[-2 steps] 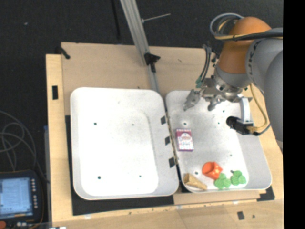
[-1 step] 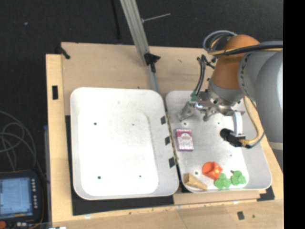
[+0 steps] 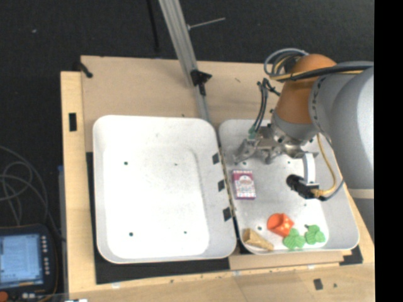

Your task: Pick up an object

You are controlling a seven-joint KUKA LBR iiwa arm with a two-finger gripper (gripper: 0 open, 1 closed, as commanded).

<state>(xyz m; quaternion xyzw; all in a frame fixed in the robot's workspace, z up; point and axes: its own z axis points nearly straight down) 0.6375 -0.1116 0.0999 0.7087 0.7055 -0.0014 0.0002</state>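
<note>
The pincer (image 3: 267, 148) hangs low over the far part of the right bin (image 3: 340, 222), under the arm's orange band (image 3: 296, 102); whether it is apart or together I cannot tell, as the wrist's bulk and cables hide the tips, and nothing can be seen held in it. The likeliest thing to pick is the small purple-and-white box (image 3: 244, 185), lying flat on the bin floor just beside the left wall, near the pincer and a little toward the camera. It looks light and stiff — probably thin card, so it should bear a modest squeeze — and its flat sides suggest taking it across the narrow width; its closeness to the wall may leave little room for a finger on that side. Further out, along the bin's near edge, lie an orange-red rounded piece (image 3: 279, 223), two green knobbly pieces (image 3: 304, 238) close together, and a tan wedge (image 3: 257, 239); all look small and light, their curved shapes more apt to slip. The left bin (image 3: 157, 187) sits alongside on the worktop (image 3: 74, 168), touching the right one at the middle.
</note>
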